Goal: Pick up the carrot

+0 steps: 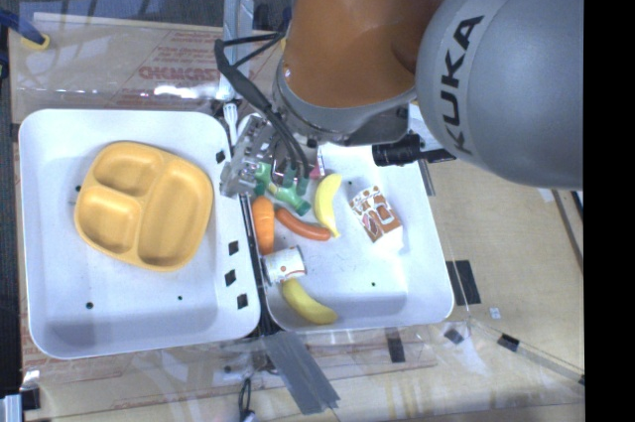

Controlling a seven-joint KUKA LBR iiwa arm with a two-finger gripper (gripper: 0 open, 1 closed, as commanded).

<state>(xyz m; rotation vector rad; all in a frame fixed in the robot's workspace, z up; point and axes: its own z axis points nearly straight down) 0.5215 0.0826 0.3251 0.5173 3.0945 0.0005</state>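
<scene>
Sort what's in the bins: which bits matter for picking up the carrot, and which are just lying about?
For the job:
carrot, upright at the right bin's left wall
gripper, just above it

Lying about:
yellow sectioned plate in the left bin
two bananas
orange chilli-like piece
patterned packet

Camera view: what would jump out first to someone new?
The big grey arm with its orange band fills the top right, its gripper hanging over the right bin's left edge. The yellow divided plate sits alone in the left bin. Below the gripper lie a carrot, two bananas and a small snack packet.
</scene>
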